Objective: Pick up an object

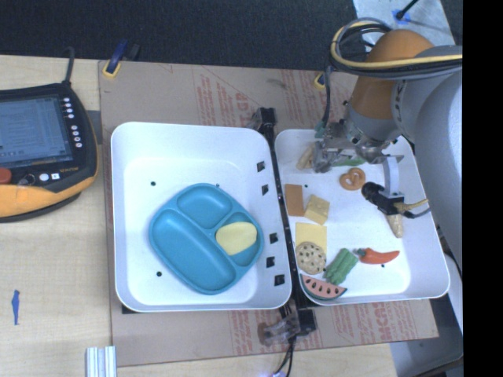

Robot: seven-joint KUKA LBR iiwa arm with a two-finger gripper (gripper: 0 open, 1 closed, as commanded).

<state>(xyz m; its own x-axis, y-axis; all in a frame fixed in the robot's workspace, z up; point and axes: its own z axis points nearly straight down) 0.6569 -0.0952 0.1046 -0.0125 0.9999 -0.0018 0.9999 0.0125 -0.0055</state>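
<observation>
Camera view: gripper (334,154) sits low over the far-left corner of the right bin (420,277), arm reaching in from the right. Cannot tell whether the tool is apart or together; its tip is lost in clutter and wrist hardware. Nothing seen clamped in it.

Likely target: green toy piece (350,161), directly under and just right of the gripper, flat on the bin floor near the far wall. Partly covered, so its exact shape is unclear. What shows is slim and elongated, with the long axis running roughly left to right, about parallel to the far wall. Which end is which I cannot tell.

Neighbours: pretzel (353,179) just on the near side of it, close enough to get nudged. Pale wedge (305,159) just left of the gripper. Other play food lies nearer in the same bin: cheese block (317,209), cookie (310,255), red chilli (379,255).

Handling, my guess: light moulded toy, stiff or slightly rubbery, smooth skin, not fragile. Thin and lying flat, so it could skid or flip out of a shallow pinch. Best hold would be across the narrow width near mid-length, jaws set near-to-far, pressing right down to the floor.

Left bin (189,144) holds a blue divided plate (185,238) with a yellow oval (236,237) on it, well apart from the arm.
</observation>
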